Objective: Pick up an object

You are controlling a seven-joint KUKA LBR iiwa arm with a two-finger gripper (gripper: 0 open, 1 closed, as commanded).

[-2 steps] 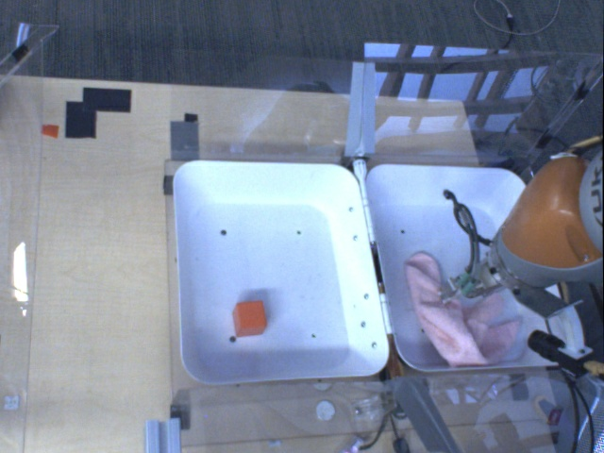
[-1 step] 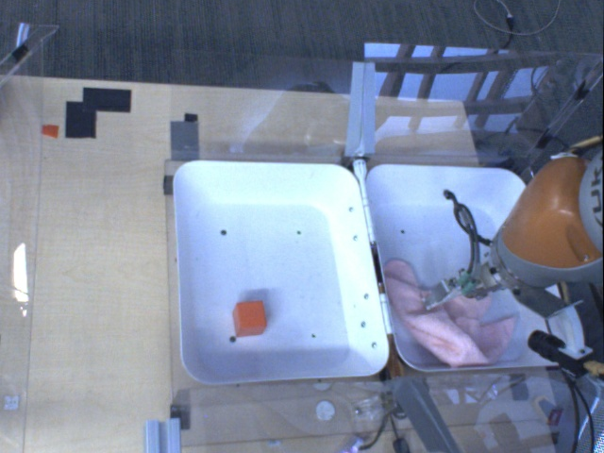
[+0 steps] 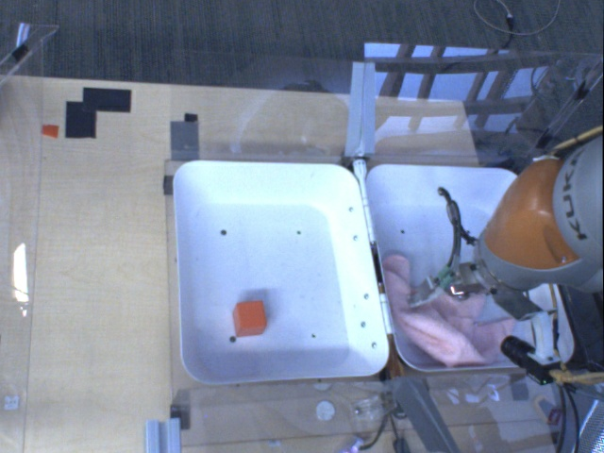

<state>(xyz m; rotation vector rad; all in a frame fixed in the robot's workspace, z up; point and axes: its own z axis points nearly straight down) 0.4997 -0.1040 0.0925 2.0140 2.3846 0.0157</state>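
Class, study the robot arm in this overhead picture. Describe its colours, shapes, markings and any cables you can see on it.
The arm is rounded and bulky, with a broad orange band and grey casing around it. Dark letters, "KU", show on the pale grey casing at the picture's right edge. A thin dark cable curves near the wrist. The gripper looks like small metallic parts.

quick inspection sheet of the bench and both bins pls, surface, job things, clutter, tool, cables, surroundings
surface: light wood bench bearing two shallow white bins side by side, left bin and right bin
job's things: orange block in the left bin, toward its near left corner; pink cloth in the right bin's near half
clutter: black marks and a small orange mark on the bench's far left
tool: tool low over the pink cloth, fingers too unclear to judge
cables: dark cable along the arm; thin loop on the floor
surroundings: dark carpet beyond the bench
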